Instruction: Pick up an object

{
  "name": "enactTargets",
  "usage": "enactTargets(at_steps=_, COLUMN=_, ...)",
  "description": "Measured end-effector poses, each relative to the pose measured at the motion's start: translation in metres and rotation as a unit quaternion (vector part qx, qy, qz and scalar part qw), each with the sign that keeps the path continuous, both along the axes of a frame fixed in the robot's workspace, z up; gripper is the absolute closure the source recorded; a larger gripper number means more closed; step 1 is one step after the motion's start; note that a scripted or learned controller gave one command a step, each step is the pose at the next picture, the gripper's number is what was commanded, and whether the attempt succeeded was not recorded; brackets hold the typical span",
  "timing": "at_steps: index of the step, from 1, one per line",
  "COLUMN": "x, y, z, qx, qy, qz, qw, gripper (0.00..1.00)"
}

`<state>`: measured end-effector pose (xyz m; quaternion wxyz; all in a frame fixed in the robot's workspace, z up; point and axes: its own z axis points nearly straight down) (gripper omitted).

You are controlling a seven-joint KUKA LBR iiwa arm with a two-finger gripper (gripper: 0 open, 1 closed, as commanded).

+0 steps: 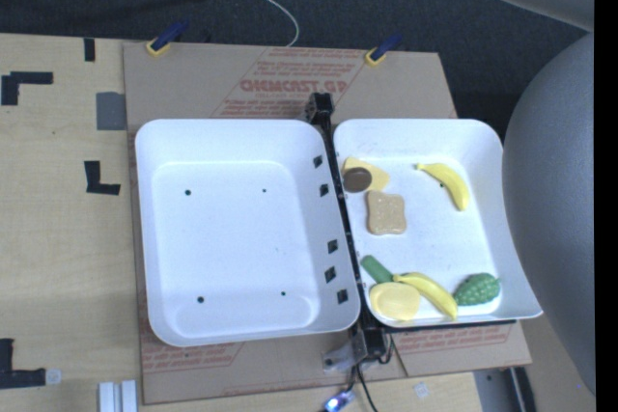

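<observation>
- Two white bins side by side on cardboard sheet (280,87); left bin (232,232) and right bin (473,207) touch at black center clips.
- All objs sit in right bin.
- Banana (446,182) upper right, curved, apart from the rest.
- Brown disc (357,178) on yellow piece (375,176) near divider, upper left of bin.
- Tan toast-shaped piece (387,213) just below those.
- Front edge cluster: green stick (376,269), pale yellow round (395,301), 2nd banana (428,291) touching it, green bumpy obj (477,289) just beside, right.
- Arm (560,159): grey bulk along right side, over bin's right rim.
- Claw state: can't tell.
</observation>
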<state>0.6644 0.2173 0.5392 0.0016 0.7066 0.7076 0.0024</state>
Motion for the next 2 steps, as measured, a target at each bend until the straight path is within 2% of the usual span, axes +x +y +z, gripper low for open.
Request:
enactTargets(at_steps=1, x=-0.049, y=-0.005, z=-0.221, qx=-0.0039, qy=0.012, qz=-0.001, qw=0.9999, gripper=1.0)
enactTargets(at_steps=2, x=-0.033, y=0.017, z=-0.088, qx=0.002, qy=-0.003, qz=0.002, qw=1.0, gripper=1.0)
